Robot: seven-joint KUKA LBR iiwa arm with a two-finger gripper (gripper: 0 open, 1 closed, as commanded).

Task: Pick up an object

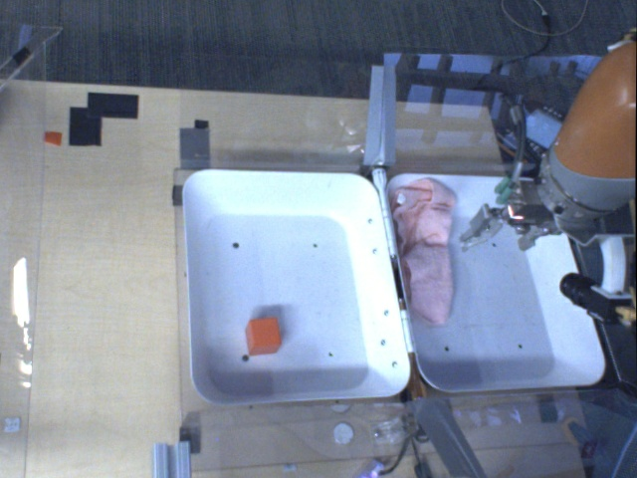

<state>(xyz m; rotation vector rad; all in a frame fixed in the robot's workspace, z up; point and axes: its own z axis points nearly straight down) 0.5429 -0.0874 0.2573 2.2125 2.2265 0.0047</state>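
A limp, crumpled pink cloth point(426, 247) lies in the right bin point(498, 366); the empty fingers point(478, 229) are spread beside it.

No text, label, brand, number or sign can be read anywhere here; the black shapes and the small orange square on the worktop point(90, 267) carry no lettering that can be made out
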